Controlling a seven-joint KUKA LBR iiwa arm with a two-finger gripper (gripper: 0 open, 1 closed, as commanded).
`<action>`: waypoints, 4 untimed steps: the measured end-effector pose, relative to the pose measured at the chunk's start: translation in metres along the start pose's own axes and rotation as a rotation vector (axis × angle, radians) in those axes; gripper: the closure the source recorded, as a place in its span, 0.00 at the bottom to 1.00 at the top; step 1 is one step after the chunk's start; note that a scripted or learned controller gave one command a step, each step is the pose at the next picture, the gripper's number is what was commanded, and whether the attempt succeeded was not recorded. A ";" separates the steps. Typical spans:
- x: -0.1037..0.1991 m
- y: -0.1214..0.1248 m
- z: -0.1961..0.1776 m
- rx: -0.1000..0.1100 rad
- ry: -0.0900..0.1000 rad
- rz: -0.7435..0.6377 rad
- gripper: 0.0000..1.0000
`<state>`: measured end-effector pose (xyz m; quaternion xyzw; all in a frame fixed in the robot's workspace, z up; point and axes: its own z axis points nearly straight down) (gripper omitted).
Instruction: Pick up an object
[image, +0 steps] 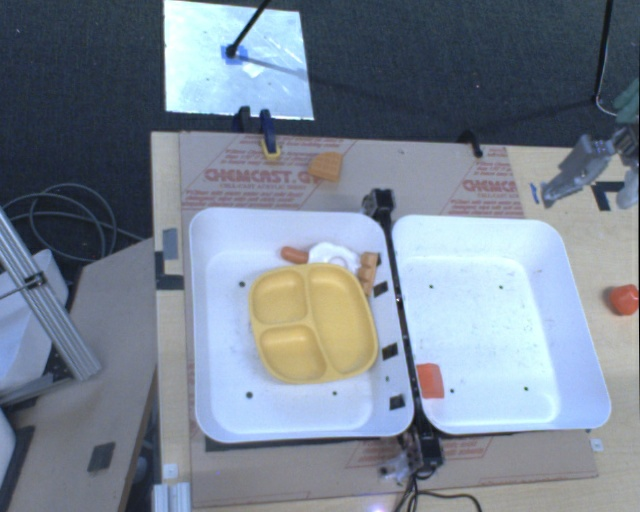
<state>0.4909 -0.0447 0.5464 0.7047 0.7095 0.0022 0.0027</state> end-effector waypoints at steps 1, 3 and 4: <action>0.000 0.000 0.000 0.000 0.000 0.000 0.00; 0.000 0.001 -0.011 -0.003 0.000 -0.004 0.00; 0.000 0.001 -0.011 -0.003 0.000 -0.004 0.00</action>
